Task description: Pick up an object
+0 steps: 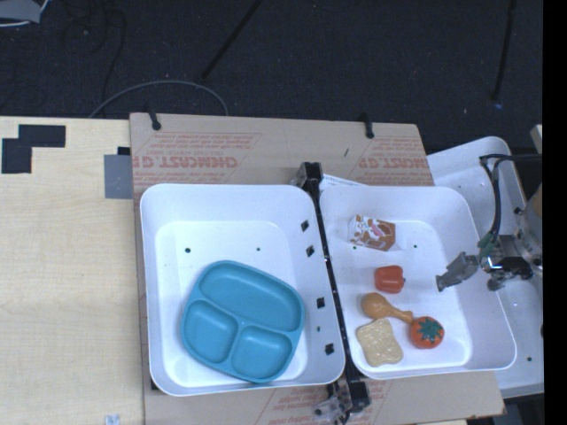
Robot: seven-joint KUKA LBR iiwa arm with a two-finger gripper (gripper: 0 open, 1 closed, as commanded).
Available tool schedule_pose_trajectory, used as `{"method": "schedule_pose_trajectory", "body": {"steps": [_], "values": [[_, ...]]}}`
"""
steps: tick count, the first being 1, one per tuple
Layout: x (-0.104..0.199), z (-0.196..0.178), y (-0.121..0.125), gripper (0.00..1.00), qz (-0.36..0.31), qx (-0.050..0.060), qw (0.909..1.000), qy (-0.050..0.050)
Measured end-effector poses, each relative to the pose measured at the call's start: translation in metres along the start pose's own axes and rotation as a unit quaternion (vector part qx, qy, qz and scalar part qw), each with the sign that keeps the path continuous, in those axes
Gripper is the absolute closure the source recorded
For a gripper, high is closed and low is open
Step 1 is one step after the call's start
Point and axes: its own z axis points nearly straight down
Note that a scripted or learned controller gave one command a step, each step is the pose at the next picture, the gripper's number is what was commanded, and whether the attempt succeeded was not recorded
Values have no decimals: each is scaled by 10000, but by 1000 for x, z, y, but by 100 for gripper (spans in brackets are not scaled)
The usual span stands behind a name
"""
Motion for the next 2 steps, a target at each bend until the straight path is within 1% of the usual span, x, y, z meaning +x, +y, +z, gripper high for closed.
{"method": "schedule_pose_trajectory", "body": {"steps": [1, 2], "values": [[0, -6, 2, 0, -17, -61, 10000, -16], [6, 39, 2, 0, -19, -33, 10000, -1]]}}
